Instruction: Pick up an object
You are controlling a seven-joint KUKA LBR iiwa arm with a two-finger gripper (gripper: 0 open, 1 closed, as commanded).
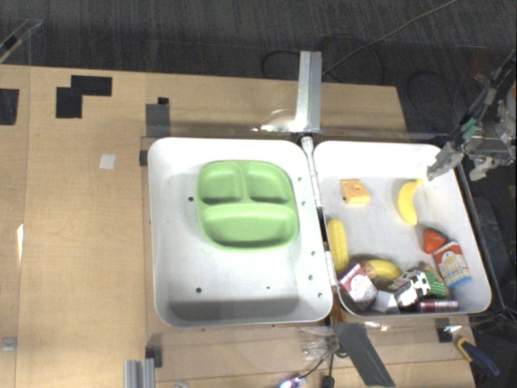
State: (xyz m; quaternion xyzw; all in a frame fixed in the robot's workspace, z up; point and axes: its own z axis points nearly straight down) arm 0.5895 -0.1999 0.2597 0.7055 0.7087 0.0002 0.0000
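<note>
At 2 o'clock in the right bin (481, 253), tool (443, 163) hovers, open/closed state unclear. Banana (408, 202) just beside it: light, smooth, curved; I'd grip mid-body across the width.

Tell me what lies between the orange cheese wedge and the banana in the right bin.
Nothing: in the camera view, only bare white bin floor separates the cheese wedge from the banana.
</note>
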